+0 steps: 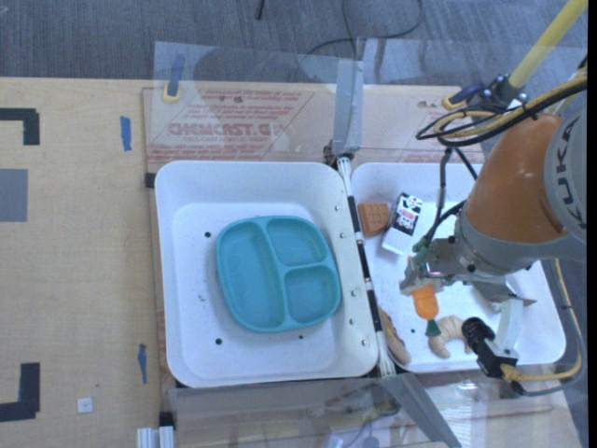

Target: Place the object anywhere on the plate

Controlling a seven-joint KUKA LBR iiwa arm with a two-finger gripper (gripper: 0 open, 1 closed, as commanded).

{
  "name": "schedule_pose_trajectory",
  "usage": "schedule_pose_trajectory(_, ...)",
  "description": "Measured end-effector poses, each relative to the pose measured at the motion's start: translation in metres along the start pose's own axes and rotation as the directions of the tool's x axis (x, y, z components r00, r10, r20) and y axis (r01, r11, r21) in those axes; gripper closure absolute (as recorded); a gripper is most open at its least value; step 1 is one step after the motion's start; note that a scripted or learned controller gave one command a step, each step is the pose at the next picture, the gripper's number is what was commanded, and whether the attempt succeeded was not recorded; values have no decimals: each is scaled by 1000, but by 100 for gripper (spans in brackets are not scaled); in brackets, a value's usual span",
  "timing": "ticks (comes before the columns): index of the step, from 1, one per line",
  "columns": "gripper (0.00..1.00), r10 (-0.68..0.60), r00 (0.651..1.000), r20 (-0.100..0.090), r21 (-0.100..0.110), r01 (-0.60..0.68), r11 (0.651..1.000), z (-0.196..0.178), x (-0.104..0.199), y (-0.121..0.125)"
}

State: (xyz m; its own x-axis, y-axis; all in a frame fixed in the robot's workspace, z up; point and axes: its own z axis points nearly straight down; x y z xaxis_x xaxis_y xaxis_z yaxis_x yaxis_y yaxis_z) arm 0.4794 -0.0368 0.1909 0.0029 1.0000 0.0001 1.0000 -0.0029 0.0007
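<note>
Grey carpet and a plywood bench framed two white bins, and your target sat in the left bin (177, 250): a teal divided plate (278, 273), flat and central so a drop anywhere would land on it. You had the gripper (422, 278) low in the right bin (550, 343), over a small orange piece (425, 301) that seemed the intended object; whether it was gripped, I cannot tell. Beside it lay a tan piece (446, 334), a waffle-like square (373, 217) and a black-and-white packet (404, 222), scattered as picking stock.
</note>
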Motion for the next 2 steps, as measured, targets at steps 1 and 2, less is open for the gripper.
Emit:
schedule_pose_trajectory(1, 100, -91, 996, 0, 2, 91, 996, 7, 86, 43)
schedule_pose_trajectory(2, 100, -59, 998, 1, 1, 59, 998, 14, 151, 97)
